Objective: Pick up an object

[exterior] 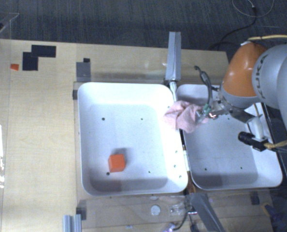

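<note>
- A pink cloth (183, 116) hangs bunched over the wall between the left bin (129, 92) and the right bin (240, 175), at their far end.
- The gripper (207, 111) touches the cloth's right edge; whether its jaws pinch it cannot be told.
- An orange block (117, 163) lies in the left bin, near side.
</note>
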`<state>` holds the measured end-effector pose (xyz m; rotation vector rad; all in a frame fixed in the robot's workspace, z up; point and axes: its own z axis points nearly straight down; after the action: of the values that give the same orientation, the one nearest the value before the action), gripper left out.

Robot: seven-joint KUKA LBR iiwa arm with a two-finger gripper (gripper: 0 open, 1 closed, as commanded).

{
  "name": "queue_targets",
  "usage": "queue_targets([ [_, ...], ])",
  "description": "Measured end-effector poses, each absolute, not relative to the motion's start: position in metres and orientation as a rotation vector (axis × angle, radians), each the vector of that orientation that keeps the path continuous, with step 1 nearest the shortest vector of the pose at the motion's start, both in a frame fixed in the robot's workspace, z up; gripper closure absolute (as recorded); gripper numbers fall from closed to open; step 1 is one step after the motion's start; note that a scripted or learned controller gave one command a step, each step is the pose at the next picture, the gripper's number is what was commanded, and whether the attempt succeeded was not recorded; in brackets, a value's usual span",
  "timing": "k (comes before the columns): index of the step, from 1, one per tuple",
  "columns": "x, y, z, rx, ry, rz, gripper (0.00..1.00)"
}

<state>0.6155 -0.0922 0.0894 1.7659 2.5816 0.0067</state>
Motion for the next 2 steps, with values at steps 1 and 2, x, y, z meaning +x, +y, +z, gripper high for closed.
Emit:
queue_targets([
  [1, 0.668, -0.092, 0.089, 1.745, 2.617, -0.009, 0.00],
  [2, 0.671, -0.092, 0.102, 1.730, 2.608, 0.000, 1.00],
])
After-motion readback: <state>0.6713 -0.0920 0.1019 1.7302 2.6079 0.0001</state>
